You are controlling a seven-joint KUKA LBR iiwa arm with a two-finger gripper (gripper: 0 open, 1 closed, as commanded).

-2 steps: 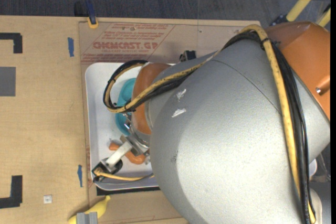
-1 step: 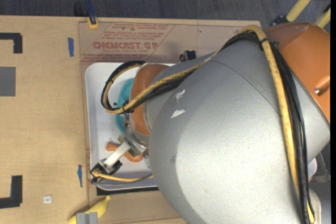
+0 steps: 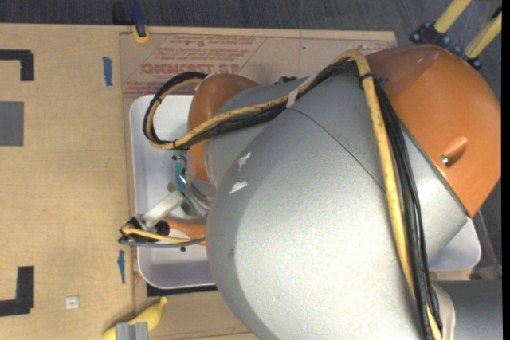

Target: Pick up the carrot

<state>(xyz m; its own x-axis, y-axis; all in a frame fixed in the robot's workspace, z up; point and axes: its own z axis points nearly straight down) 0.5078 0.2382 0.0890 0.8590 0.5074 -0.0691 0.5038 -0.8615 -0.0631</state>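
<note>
An orange, tapering shape that looks like the carrot [image 3: 188, 229] lies low in the left white bin [image 3: 144, 171], near its front left corner. It is partly covered by the arm. My gripper [image 3: 182, 195] hangs over the same bin, just above and touching distance from the carrot, mostly hidden beneath the wrist with its orange band [image 3: 209, 103]. A small teal piece [image 3: 181, 170] shows beside the gripper. Whether anything is held is hidden.
The big grey arm [image 3: 319, 211] covers the right bin and most of the left one. A strip of the left bin's floor shows along its left wall. Blue tape marks [image 3: 107, 70] and a yellow and grey clamp [image 3: 137, 321] lie on the cardboard bench outside the bin.
</note>
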